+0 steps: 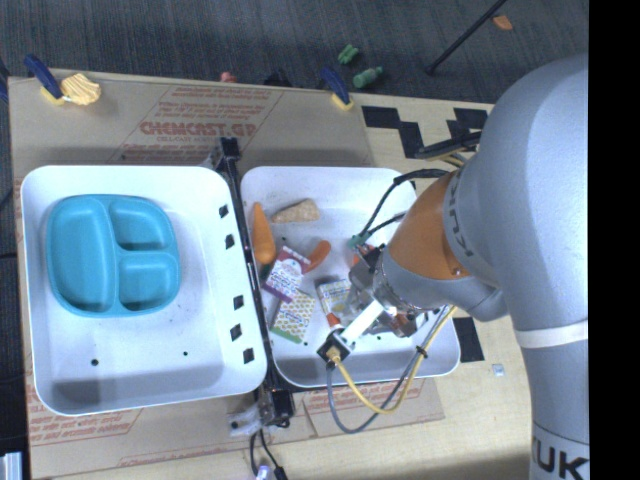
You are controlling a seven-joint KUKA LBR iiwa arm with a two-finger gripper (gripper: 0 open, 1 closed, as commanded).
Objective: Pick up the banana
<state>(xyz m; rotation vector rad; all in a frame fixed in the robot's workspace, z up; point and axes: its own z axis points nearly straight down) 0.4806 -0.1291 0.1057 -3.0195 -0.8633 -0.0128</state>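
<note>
Fills the view's 3 o'clock side: grey arm (pixel 540 198), orange band above the wrist, bent down over the right bin (pixel 345 190). At 9 o'clock of that, the left bin (pixel 120 353), carrying a blue divided plate (pixel 110 251). Low in the right bin, toward its 4 o'clock corner, the gripper (pixel 378 293), tucked under the wrist. Open or closed? Impossible to tell from here.

Banana (pixel 260 234), judged to be the long orange-yellow piece, lying against the right bin's left wall in the upper half, long axis roughly 12 to 6. Seen from the gripper: out at about 10 o'clock, well apart.

Scattered between the two: a pale bread wedge (pixel 295 211) toward 12, a short red-orange sausage (pixel 317 256), flat packets (pixel 287 278).

Calls, probably, for a shift toward 10 o'clock and a close across the banana's short width, 9 to 3 — with the wall just beside it, little room on the 9 o'clock side.
</note>
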